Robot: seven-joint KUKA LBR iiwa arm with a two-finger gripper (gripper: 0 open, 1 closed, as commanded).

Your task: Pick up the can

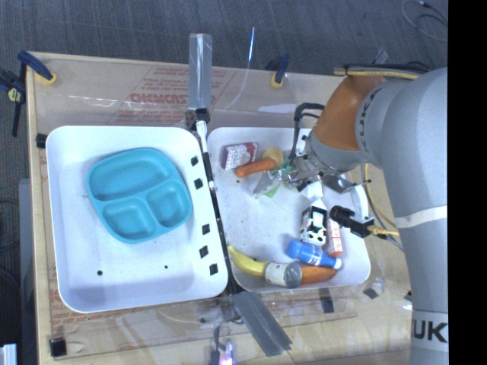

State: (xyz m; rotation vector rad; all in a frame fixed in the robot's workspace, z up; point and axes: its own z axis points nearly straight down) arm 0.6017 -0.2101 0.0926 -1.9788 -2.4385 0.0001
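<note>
Can (238, 155) lies on its side at the far-left corner of the R bin (262, 223), red and white label up, close to the divider wall. A carrot (257, 167) lies just beside it on the near side, angled, one end almost touching it.

Gripper (295, 170) is down in the same bin, to the right of the carrot, over a crumpled clear-green wrapper (268, 184). From this angle I can't tell whether it is wide or narrow, and I see nothing held in it. So the carrot and the wrapper sit between gripper and can. The arm's orange band (338, 120) and grey body cover the bin's right rim.

Nearer the front of that bin: a black-white carton (313, 224), a red-white box (333, 239) touching it, a blue bottle (312, 253), an orange tube w/ grey cap (288, 274), and a banana (245, 262) along the front-left wall. All well apart from the can.

L bin (68, 265) holds a blue divided plate (139, 193).

Bench (99, 82) is pale board under clear sheet w/ red print, blue clamps (36, 65) at the back edge, dark carpet (114, 14) beyond. A clear upright tube (201, 71) stands behind the gap between bins.
</note>
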